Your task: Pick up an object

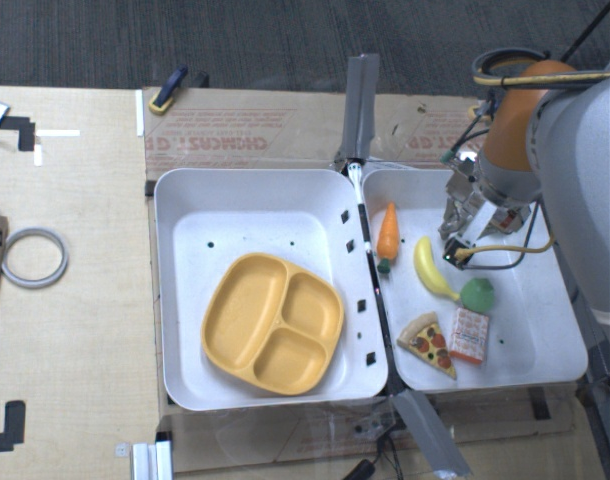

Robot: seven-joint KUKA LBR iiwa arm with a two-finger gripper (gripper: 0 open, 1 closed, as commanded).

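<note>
The likeliest thing to lift is the banana (432, 267), a single yellow toy lying flat on the floor of a white bin (530, 333). It looks light, stiff and smooth, so it could slip. The safest hold seems to be across its thick middle, not its tapered ends. The tool (459, 240) hangs just beside the banana's upper end, and whether it is released or clenched cannot be told. Around the banana lie one carrot (387, 231) near its other side, one green lump (476, 294) touching its lower tip, and below it one pizza slice (429, 344) and one red-and-white packet (469, 334). Beyond the carrot from the banana, a second bin (245, 218) holds one yellow divided plate (274, 322). Farthest from the banana, one roll of tape (32, 257) lies on the tabletop (75, 368).
</note>
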